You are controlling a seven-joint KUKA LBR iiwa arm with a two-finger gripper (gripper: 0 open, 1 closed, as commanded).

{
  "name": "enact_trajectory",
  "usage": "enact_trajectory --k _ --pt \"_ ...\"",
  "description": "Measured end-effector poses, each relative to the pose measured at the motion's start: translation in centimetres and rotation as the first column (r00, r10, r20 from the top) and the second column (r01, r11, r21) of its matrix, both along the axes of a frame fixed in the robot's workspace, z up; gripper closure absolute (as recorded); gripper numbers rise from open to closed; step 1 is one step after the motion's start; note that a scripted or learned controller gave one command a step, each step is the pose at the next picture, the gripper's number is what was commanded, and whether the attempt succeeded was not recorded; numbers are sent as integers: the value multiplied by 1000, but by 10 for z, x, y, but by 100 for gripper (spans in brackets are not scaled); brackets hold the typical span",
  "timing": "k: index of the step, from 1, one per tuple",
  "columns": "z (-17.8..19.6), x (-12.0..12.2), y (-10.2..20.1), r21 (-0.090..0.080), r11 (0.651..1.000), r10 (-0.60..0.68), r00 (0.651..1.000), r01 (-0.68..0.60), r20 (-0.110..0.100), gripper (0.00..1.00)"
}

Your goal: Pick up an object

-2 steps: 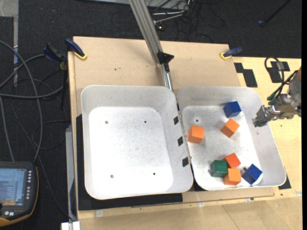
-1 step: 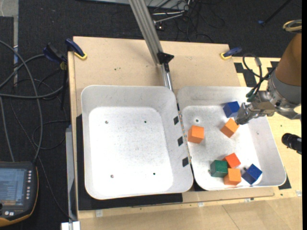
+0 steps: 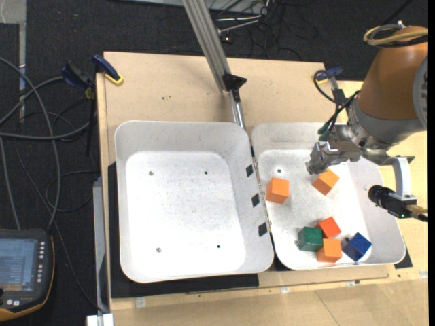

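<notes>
The right bin point(image 3: 380, 202) holds several small blocks. One orange cube point(image 3: 277, 189) lies near its left wall. A second orange block point(image 3: 326, 181) sits tilted in the upper middle. At the front lie a red-orange block point(image 3: 330, 227), a green block point(image 3: 311, 238), another orange block point(image 3: 330, 250) and a blue block point(image 3: 356, 246), close together. My gripper point(image 3: 319, 163) hangs low over the right bin, just up and left of the tilted orange block and very close to it. I cannot tell whether the two touch.
The left bin point(image 3: 126, 182) stands beside the right one, their walls meeting at the middle. A slanted metal bar point(image 3: 207, 32) runs down to the bins' shared back edge. A black fixture point(image 3: 387, 199) sticks over the right bin's right rim.
</notes>
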State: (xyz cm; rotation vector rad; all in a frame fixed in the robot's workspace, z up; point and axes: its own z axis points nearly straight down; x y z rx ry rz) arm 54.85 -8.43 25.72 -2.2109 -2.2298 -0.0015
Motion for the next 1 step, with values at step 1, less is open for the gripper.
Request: enact_trajectory --k 1 --pt "-13 27 50 -1 1000 0 1000 0 1 100"
